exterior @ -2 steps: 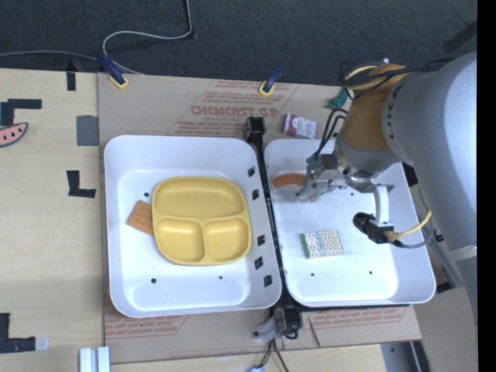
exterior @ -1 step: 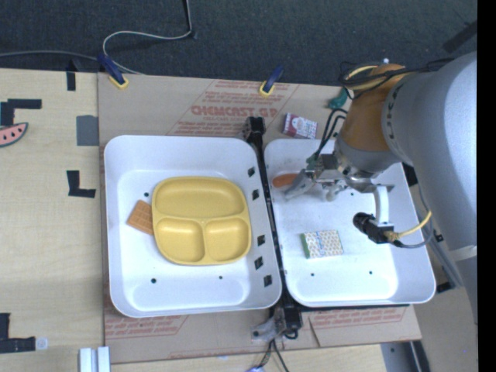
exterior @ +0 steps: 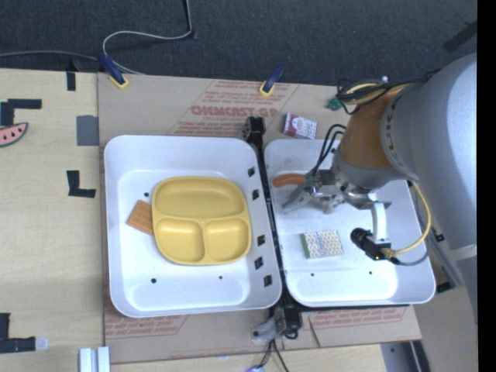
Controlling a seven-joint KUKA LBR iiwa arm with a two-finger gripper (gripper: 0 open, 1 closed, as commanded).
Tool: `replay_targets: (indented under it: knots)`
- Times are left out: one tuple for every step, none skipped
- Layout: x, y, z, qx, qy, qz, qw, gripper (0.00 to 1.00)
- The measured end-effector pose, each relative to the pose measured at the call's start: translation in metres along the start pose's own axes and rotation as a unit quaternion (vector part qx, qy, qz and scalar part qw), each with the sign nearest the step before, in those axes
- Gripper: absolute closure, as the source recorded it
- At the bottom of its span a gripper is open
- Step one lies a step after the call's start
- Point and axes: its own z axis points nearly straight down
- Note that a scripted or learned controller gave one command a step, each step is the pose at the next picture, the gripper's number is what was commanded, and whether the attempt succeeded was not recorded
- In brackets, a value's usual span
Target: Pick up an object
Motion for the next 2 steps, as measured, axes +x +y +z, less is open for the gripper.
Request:
replay_targets:
  knots:
    - [-0.0006,0.0001,-0.0096,0.0,-0.001,0.0,1.0,1.0]
    - [-0.0006,0.0,-0.0094,0.0,-0.001,0.0,1.0,0.0]
